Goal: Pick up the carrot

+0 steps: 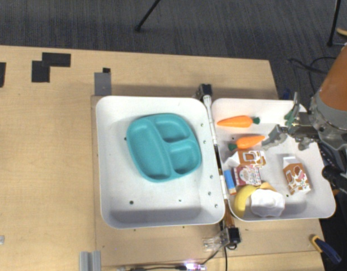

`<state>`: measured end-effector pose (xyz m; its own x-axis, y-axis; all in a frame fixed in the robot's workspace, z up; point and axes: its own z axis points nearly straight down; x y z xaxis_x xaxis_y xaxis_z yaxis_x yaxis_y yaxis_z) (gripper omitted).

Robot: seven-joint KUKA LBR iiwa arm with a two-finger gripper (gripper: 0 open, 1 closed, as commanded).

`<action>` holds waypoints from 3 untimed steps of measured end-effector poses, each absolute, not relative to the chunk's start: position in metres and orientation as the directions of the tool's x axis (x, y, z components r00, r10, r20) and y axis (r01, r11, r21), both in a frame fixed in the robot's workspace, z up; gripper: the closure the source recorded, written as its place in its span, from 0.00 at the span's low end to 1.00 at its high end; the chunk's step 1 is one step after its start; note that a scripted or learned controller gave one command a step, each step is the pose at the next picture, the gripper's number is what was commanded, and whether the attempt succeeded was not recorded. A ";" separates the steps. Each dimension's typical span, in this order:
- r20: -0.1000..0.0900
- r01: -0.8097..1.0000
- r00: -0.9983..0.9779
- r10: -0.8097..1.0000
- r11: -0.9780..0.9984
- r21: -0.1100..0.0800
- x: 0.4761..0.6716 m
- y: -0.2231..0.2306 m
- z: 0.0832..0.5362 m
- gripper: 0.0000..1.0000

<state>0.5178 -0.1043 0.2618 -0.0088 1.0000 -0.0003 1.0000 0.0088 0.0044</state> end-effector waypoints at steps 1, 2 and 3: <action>0.001 0.984 0.179 0.984 -0.179 -0.011 0.576 -0.091 0.121 0.00; -0.005 0.977 0.212 0.977 -0.212 -0.012 0.661 -0.105 0.083 0.00; -0.006 0.979 0.204 0.979 -0.204 -0.010 0.663 -0.104 0.097 1.00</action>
